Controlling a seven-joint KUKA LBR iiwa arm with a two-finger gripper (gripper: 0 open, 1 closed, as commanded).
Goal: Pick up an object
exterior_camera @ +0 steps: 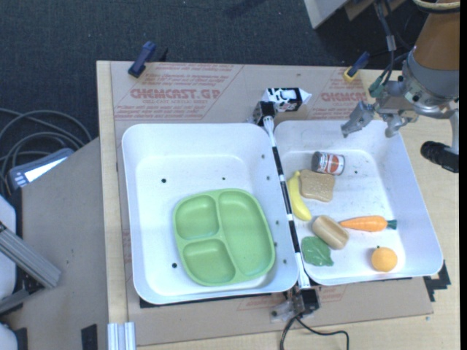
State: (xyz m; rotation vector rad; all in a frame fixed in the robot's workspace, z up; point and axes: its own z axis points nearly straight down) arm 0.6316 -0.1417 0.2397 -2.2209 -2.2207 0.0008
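Two white bins sit side by side on the bench, and we start at the left bin [146, 159], which carries a green divided plate [222, 235] lying flat toward its near side, all three compartments bare. Across the divider and into the right bin [416, 195], this is where the candidates are. A yellow banana [297, 199] lies along the divider wall, a slice of bread [318, 186] just beside it, and a small can [328, 163] on its side touching the bread's far edge. Nearer the camera, a green leaf [317, 251] sits by a brown bread roll [330, 232], then an orange carrot [364, 224] pointing left, and a small orange [384, 258] in the near right corner.

Farther right and up, the gripper [373, 122] hovers over the bin's far edge, fingers spread and nothing between them (the can looks like the closest piece, though well apart from it).

As for progress: nothing picked yet. Every object rests on the bin floor, so the approach, the descent, the close and the lift all appear to be ahead.
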